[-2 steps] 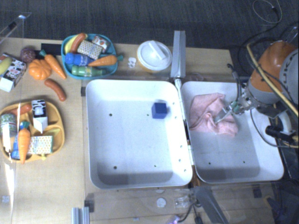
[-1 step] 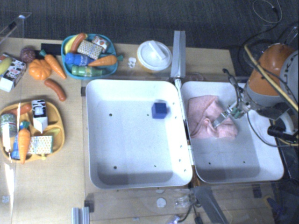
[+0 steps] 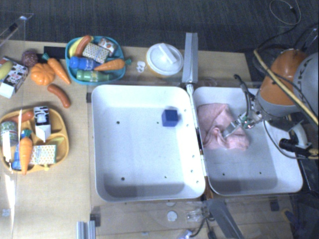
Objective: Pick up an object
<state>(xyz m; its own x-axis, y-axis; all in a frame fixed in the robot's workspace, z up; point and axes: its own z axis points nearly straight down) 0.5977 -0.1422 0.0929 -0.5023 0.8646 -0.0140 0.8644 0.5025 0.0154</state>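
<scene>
Pincer (image 3: 230, 130) down on pink cloth (image 3: 219, 127) in right bin (image 3: 259, 180).
Fingers' state impossible to tell; blue cube (image 3: 170, 117) apart in left bin (image 3: 139, 183).

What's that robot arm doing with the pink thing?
The robot arm's gripper is down in the right bin, right on a crumpled pink cloth that lies there. It looks like it is trying to pick the cloth up, but the cloth is not lifted yet. A small blue block sits by itself in the left bin. Toy food is on the table beside the bins.
</scene>
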